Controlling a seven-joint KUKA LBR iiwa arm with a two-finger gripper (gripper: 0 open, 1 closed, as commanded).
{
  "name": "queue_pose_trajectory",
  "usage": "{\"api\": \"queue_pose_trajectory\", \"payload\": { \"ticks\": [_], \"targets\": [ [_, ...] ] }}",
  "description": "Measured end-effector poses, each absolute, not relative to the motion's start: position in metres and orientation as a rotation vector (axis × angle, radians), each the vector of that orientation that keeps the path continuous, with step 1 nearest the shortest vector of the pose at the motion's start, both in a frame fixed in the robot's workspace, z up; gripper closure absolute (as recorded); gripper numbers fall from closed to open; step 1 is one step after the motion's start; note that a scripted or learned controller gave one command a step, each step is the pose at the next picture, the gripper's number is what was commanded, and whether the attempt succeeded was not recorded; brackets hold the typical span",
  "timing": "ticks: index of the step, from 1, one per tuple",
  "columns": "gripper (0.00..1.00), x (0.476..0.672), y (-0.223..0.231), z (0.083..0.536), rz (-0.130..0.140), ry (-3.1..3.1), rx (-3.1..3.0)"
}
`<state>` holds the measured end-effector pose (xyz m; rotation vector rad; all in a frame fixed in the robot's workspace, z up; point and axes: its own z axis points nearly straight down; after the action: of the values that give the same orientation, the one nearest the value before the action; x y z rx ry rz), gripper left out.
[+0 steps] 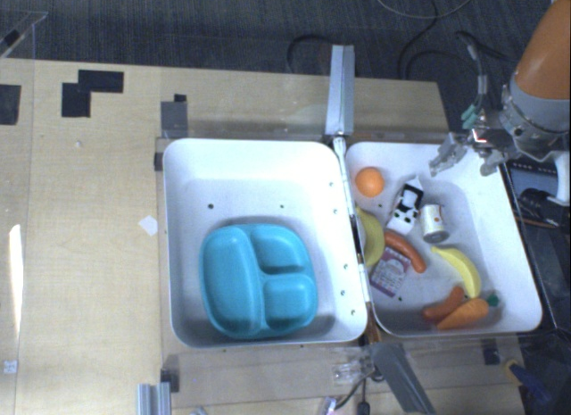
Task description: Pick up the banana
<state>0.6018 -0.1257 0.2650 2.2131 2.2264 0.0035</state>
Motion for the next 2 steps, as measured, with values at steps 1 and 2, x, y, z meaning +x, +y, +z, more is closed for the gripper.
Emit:
{"api": "queue_pose_trajectory", "payload": {
  "ticks": [1, 2],
  "targets": [
    [0.0, 0.536, -0.16, 0.151, 0.003, 2.45, 1.962],
    [0.0, 0.491, -0.173, 0.089, 0.008, 2.663, 1.642]
  ]
}}
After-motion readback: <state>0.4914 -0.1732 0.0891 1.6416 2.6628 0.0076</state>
